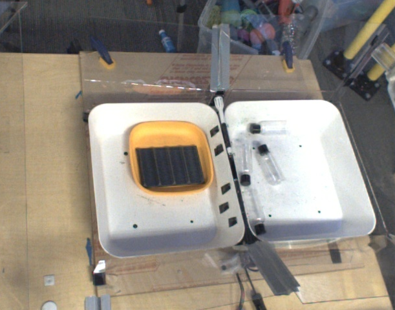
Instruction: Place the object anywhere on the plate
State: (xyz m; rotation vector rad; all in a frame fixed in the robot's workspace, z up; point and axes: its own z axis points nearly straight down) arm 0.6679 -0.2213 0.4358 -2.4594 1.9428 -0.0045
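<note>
while a ribbed dark slab (pixel 170 166) is carried by the orange plate (pixel 140 137),
clear black-capped vials (pixel 268 161) are seen in the right bin (pixel 326 173).

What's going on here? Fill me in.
Nothing is being handled right now. The left bin holds an orange plate with a dark ribbed block already lying on it. The right bin holds several clear vials with black caps, scattered near its left side.

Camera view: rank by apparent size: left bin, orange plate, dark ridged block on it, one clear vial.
1. left bin
2. orange plate
3. dark ridged block
4. clear vial, smallest; the vials look alike in size.
</note>
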